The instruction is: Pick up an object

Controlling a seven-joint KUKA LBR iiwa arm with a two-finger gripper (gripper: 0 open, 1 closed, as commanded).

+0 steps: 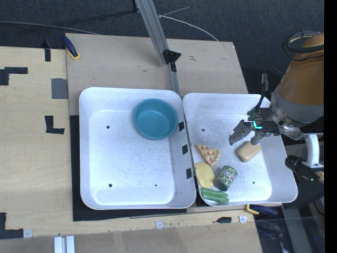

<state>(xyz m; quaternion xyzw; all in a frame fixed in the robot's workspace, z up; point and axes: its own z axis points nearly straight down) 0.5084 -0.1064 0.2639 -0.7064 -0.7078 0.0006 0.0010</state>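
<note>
My gripper [246, 136] hangs over the right bin [221, 112], its two dark fingers spread open with nothing between them. A tan bread-like piece [248, 152] lies just below and to the right of the fingertips. Further left in the same bin lie a pizza slice [208, 154], a yellow lemon-like piece [204, 174], a green can [226, 177] and a green pod [215, 195]. A blue bowl [155, 118] sits at the back of the left bin [126, 188].
A slanted metal pole [155, 30] crosses the bench behind the bins. The arm's grey and orange body [303, 83] stands over the right bin's right edge. The objects cluster at the right bin's front left corner.
</note>
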